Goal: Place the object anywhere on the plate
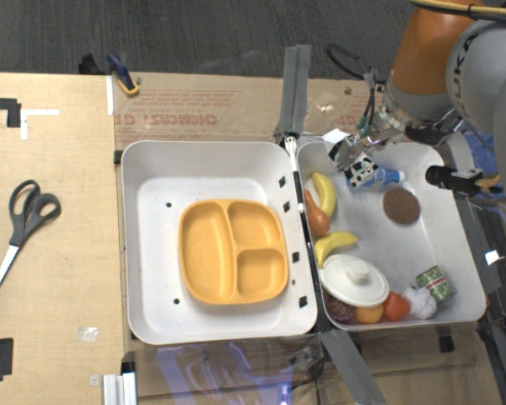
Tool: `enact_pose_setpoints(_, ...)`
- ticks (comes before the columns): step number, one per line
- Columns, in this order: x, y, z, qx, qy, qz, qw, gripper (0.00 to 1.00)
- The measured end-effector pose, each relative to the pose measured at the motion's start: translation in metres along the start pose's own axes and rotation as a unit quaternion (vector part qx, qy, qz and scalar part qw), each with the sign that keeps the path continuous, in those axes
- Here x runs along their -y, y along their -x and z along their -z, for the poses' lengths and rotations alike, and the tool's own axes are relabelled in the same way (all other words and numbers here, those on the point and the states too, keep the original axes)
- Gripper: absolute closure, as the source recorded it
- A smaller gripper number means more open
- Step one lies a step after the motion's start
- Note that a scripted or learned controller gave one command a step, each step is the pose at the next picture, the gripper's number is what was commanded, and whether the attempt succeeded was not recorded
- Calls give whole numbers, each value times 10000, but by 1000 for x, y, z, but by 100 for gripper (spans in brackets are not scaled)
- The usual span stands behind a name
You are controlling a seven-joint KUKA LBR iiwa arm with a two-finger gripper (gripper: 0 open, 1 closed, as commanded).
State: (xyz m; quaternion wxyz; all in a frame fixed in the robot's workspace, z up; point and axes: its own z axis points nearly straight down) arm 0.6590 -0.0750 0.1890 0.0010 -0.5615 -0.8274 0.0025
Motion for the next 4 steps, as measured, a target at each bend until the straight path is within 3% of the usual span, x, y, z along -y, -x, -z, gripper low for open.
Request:
enact_pose_setpoints(1,18,-100,0,-10,1,358,9994,100)
enact_pose_setpoints(2,18,-191,0,-5,-1,1026,9947,100)
enact_pose_setpoints(3,80,-273,12,-3,-5,1531,9882,100)
enact_pose_setpoints(4,80,-273,13,-3,-4,1525,9883,0)
